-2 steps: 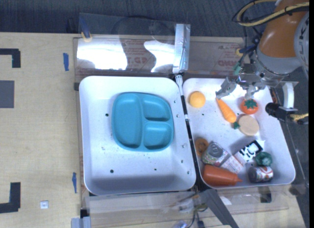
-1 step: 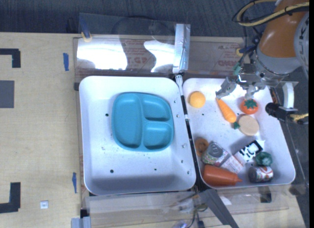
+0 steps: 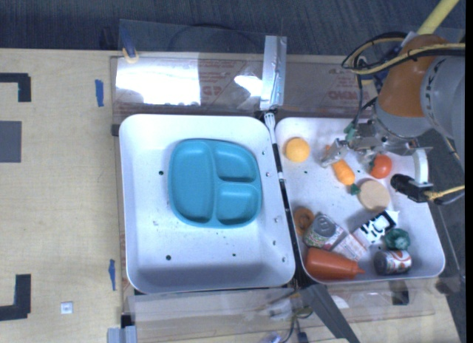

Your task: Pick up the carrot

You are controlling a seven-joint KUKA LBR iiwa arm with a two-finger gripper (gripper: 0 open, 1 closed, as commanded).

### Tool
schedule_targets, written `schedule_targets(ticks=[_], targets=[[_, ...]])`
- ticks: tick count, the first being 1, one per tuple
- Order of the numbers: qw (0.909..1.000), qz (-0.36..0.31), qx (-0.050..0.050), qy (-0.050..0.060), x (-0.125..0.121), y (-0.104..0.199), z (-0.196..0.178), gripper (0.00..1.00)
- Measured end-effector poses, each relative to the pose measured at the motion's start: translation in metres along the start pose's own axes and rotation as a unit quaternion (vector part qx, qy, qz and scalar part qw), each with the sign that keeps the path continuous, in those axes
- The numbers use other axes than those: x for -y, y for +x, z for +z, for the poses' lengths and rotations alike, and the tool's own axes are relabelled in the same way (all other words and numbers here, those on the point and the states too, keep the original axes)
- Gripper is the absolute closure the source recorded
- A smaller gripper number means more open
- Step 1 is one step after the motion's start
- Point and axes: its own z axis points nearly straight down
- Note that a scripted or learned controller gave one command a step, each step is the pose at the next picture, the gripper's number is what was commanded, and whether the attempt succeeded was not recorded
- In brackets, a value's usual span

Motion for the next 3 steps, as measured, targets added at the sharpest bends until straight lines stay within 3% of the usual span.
schedule_targets(ticks=[1,2,3], targets=[[0.9999,-0.017,0.0,-0.001,-0.026,-0.005,-0.05,0.0],[0.9928,-0.119,-0.001,0.002,-0.005,0.024,0.002,0.0],[0.9928,-0.119,-0.002,0.003,-0.005,0.024,0.002,0.0]])
